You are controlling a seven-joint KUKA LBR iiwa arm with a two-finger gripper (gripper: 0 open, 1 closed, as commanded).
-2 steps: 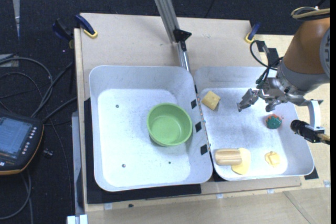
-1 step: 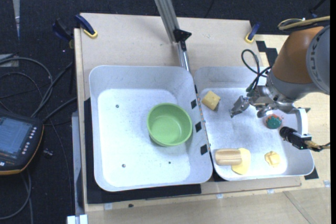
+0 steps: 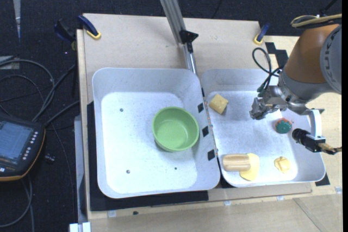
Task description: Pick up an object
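Nearest the front rim of the right bin (image 3: 304,177) lie 2 pieces side by side: a tan roll-shaped piece (image 3: 236,162) resting against a flat yellow piece (image 3: 251,171), towards the bin's front left corner, and a small yellow object (image 3: 281,163) towards its front right corner. Further back, near the right edge, sits a small teal and red object (image 3: 283,126). A yellow-tan block (image 3: 218,104) lies near the bin's back left corner, close to the divide between the 2 bins.

Over the right bin's back half hangs the gripper (image 3: 258,111), pointing down at bare floor between the block and the teal object, touching neither. Nothing is visible between its tips; whether they are spread or closed cannot be told from this slant.

In the left bin (image 3: 109,117) a green bowl (image 3: 175,129) stands upright, right of centre, near the shared edge.

Both bins rest on a pale wooden bench (image 3: 136,41) with clamps at its back corners.
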